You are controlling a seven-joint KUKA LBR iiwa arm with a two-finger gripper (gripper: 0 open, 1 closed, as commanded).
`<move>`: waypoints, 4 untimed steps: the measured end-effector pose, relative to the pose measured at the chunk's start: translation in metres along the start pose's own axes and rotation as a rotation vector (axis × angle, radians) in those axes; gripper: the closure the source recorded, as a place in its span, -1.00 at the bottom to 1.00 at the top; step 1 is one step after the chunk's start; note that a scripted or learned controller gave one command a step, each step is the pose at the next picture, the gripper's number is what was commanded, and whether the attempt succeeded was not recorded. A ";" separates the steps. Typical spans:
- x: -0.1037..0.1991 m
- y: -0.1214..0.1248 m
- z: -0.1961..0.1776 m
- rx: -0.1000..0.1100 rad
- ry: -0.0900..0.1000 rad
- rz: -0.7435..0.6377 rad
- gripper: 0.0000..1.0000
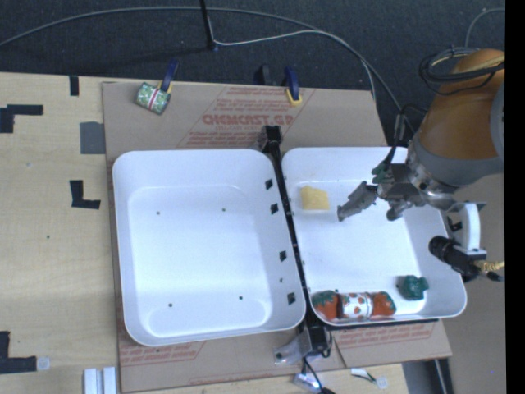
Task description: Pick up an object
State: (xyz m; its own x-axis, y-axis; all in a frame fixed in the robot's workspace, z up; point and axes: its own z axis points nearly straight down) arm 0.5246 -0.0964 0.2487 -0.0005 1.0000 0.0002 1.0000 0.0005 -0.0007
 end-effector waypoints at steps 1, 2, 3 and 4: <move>0.023 0.075 0.067 0.002 0.000 -0.002 -1.00; -0.011 0.113 0.167 0.002 -0.001 0.001 -1.00; -0.010 0.114 0.153 -0.002 -0.001 0.000 1.00; 0.060 0.095 0.060 -0.007 0.000 -0.005 1.00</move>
State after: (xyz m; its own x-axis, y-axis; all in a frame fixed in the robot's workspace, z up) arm 0.6192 -0.0360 0.1888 -0.0055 1.0000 0.0005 1.0000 0.0055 0.0062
